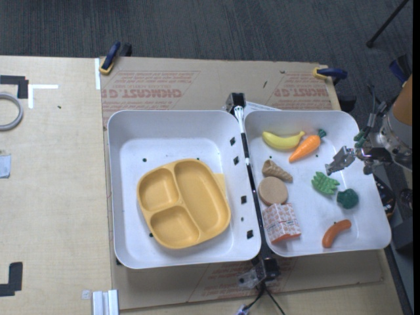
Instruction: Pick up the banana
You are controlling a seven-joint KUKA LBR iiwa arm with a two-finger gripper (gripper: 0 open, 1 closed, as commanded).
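Observation:
The yellow banana (283, 140) lies at the back of the right bin (367, 241), its tip touching an orange carrot (305, 147). My gripper (354, 161) hangs over the right side of that bin, well to the right of the banana and past the carrot. Its fingers (340, 159) stand open with nothing between them. The grey arm comes in from the right edge of the view.
The right bin also holds a green leafy piece (324, 183), broccoli (348, 198), an orange sausage (336, 233), a cone (277, 170), a round tan disc (273, 190) and a red-and-white carton (282, 222). A yellow divided plate (184, 202) lies in the left bin (125, 176).

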